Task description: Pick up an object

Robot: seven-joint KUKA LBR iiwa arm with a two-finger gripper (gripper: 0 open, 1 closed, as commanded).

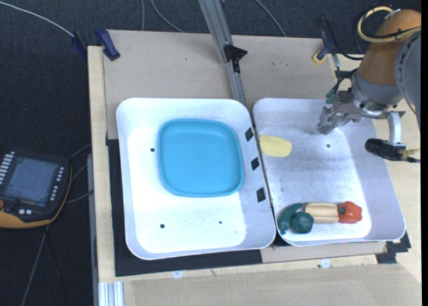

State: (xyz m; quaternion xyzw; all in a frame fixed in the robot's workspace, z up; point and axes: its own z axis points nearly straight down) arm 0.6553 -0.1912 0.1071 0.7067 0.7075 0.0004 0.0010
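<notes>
**Arm poised over the right bin, objects lying apart from it**

At the far left, off the bench, a handheld control pendant lies on the dark floor. On the bench, the left bin holds a shallow blue tray set flat near its middle. A grey metal pole slants down from the top edge and ends near the seam between the two bins.

The right bin carries the loose objects. A yellow piece lies flat near its upper left wall. Along the bin's near edge three things lie in a row, close together: a dark green object, a tan cylinder lying on its side, and a red object at the cylinder's right end; they look to be touching, though the view is too small to be sure.

The arm enters from the upper right, its orange band above the wrist, and bends down toward the bin's upper part. The gripper hangs at the far end of the bin, well apart from the row of three and some way right of the yellow piece. Nothing is seen in its grasp; whether it is spread or clenched cannot be told at this size.
</notes>
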